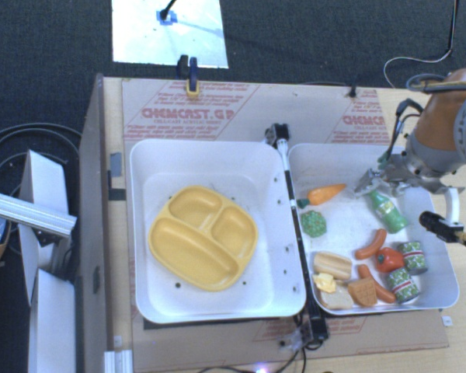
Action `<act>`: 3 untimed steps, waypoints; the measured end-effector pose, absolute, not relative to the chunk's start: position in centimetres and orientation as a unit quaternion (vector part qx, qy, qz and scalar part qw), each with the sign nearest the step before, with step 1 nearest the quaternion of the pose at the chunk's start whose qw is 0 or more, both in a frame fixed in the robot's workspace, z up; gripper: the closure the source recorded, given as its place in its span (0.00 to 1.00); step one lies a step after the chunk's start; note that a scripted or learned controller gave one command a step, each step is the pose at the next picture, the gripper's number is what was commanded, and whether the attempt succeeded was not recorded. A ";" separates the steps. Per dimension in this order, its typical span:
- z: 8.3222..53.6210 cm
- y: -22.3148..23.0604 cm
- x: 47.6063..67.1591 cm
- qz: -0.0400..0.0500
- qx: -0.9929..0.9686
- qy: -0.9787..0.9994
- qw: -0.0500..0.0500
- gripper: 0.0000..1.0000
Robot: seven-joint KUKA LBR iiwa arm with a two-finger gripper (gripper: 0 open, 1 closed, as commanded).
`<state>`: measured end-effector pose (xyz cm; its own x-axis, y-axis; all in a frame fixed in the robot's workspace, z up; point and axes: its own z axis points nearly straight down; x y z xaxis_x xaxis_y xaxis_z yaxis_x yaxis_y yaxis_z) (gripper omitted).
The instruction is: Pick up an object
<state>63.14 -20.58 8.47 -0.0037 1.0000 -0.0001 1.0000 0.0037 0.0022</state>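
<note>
Nearest the camera: the food pile at the right bin's (pixel 449 294) front edge. Toast (pixel 363 292), cheese (pixel 325 283), bun (pixel 332 266), two sausages (pixel 370 244), a tomato (pixel 387 259) and two cans (pixel 411 256) all touch or overlap there. Bad pick zone.

Better targets sit further back: broccoli (pixel 313 224) lies alone near the divider, the carrot (pixel 326 194) just behind it, both with bare floor around them. The green bottle (pixel 387 210) lies tilted under the arm, top end near the jaws (pixel 379 179).

The jaws hover over the bin's back right area, just above the bottle's top. Can't tell if they are wide or narrow: the fingers blur into the wrist at this angle. Nothing visibly between them.

Judgement: the bottle is the closest candidate, so treat it as the pick.
- Align the jaws across the bottle's short axis, not along it.
- Come down mid-body; the neck end is thin and likely slips.
- Round plastic may roll, so close slowly and centred.
- Watch the back wall and the sausage near the bottle's lower end.

The left bin (pixel 151 162) holds a yellow tray (pixel 203 238), not relevant now. The worktop (pixel 217 107) is cardboard-covered.
</note>
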 end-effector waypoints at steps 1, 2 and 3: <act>16.7 -20.6 67.0 0.001 0.705 0.709 0.003 0.00; 19.5 -20.7 66.9 0.001 0.706 0.709 0.002 0.00; 15.5 -20.6 66.9 0.000 0.705 0.709 0.001 0.00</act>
<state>66.88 -20.59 15.48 -0.0048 1.0000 -0.0008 1.0000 0.0048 0.0015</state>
